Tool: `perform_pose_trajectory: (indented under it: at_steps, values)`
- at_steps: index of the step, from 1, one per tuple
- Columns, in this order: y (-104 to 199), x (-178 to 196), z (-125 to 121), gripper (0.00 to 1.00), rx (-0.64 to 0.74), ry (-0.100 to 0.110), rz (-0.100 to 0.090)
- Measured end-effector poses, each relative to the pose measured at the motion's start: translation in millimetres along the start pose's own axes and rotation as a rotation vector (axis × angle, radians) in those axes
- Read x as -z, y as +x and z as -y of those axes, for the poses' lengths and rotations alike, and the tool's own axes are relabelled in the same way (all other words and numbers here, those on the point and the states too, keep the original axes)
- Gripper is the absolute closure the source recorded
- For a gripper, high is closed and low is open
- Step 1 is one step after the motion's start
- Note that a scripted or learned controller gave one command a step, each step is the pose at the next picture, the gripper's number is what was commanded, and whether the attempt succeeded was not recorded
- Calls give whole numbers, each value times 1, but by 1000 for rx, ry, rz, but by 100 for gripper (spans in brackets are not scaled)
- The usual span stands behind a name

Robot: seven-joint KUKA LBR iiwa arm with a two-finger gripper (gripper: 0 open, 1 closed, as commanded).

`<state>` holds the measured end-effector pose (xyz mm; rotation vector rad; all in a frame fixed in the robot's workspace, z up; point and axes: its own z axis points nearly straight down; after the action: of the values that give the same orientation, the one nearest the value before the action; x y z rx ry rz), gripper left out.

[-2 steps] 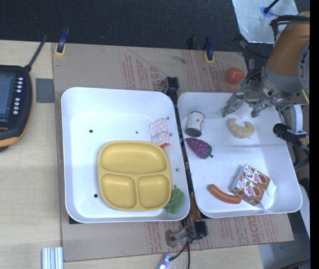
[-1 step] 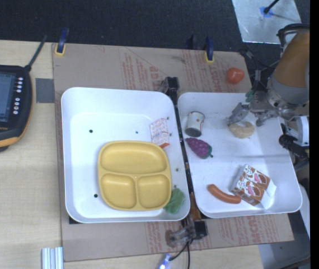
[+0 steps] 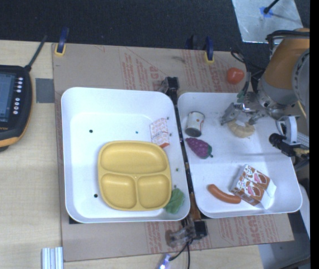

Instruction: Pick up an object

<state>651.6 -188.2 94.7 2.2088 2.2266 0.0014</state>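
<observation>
My gripper (image 3: 242, 114) hangs over the back of the right bin (image 3: 221, 167), its fingers spread open just above a pale tan bun-like piece (image 3: 242, 130). Nothing sits between the fingers. The same bin holds a small metal can (image 3: 193, 123) lying at its back left, a purple bunch of grapes (image 3: 199, 147), an orange sausage (image 3: 223, 194) near the front and a red-and-white carton (image 3: 253, 185) at the front right.
In the left bin (image 3: 92, 116) lie a yellow divided plate (image 3: 135, 174), a small red-and-white packet (image 3: 159, 130) and a green piece (image 3: 175, 200). A red tomato (image 3: 235, 75) rests on the cardboard behind the right bin. A control tablet (image 3: 0, 105) sits far left.
</observation>
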Motion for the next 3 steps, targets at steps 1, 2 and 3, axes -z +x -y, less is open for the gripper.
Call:
perform_pose_trajectory:
  at_steps: [1,2,3]
  values:
    - [16,-3,-1,0,-3,8,-4]
    - [3,-2,-5,0,-4,6,-2]
    - [11,-3,-5,0,-3,8,-3]
